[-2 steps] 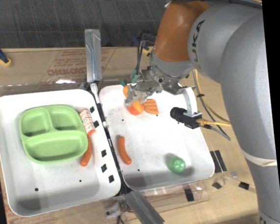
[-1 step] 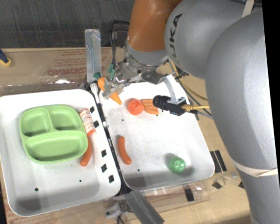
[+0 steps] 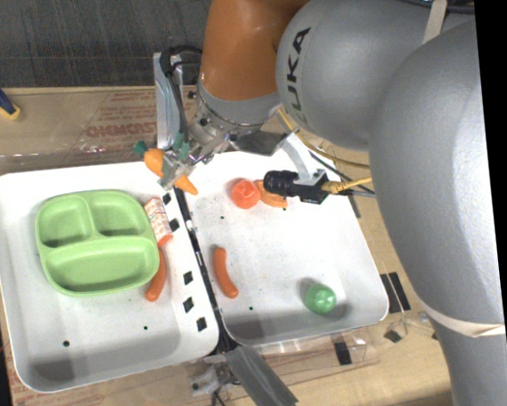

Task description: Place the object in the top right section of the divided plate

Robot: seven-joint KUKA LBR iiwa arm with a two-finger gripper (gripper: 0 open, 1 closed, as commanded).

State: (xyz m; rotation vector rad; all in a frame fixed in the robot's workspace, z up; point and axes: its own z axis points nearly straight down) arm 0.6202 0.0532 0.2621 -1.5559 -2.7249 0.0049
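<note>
A: What is hard to make out here?

B: The grey arm [image 3: 386,96] with its orange band covers the upper right of the view and hides the far right corner of the right bin [image 3: 346,233]. A black part [image 3: 292,185] of it hangs over that bin and partly covers an orange-red toy [image 3: 245,193] beneath.

A: And the pincer?

B: The gripper [image 3: 174,165] sits above the divider between the two bins, at their far edge. An orange carrot-like piece [image 3: 162,162] with a green tip shows right at its fingers, and they appear clenched on it, though the fingertips themselves are blurred and small.

A: So the object isn't on the plate?

B: No. The green divided plate [image 3: 97,241] lies in the left bin [image 3: 34,335], and the carrot piece is up and to the right of it, apart from its top right section.

A: Anything else?

B: A small striped packet [image 3: 157,219] touches the plate's right rim, an orange sausage [image 3: 157,283] lies just below it, another sausage [image 3: 224,272] and a green ball [image 3: 319,298] lie in the right bin.
</note>
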